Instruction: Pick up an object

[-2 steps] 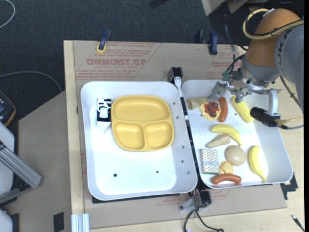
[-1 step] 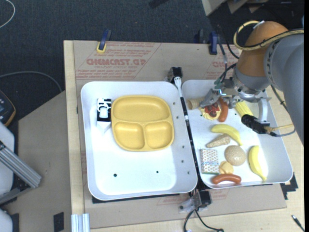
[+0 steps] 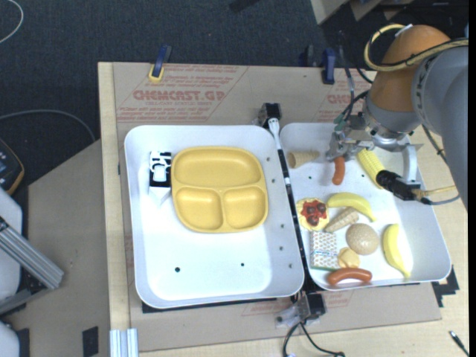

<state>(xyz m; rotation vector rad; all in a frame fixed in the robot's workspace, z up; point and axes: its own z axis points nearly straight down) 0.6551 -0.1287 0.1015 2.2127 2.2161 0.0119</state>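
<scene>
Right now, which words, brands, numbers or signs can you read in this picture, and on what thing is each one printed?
"CHEMCAST GP": red print on the brown board under the bins, behind the left bin.
Smaller red lines just below it: too blurred to read.
Red print on the board behind the right bin: partly covered by the arm, not readable.
Black and white item beside the yellow tray: markings too small to read.
Blue-patterned wrapper: no readable text.
</scene>
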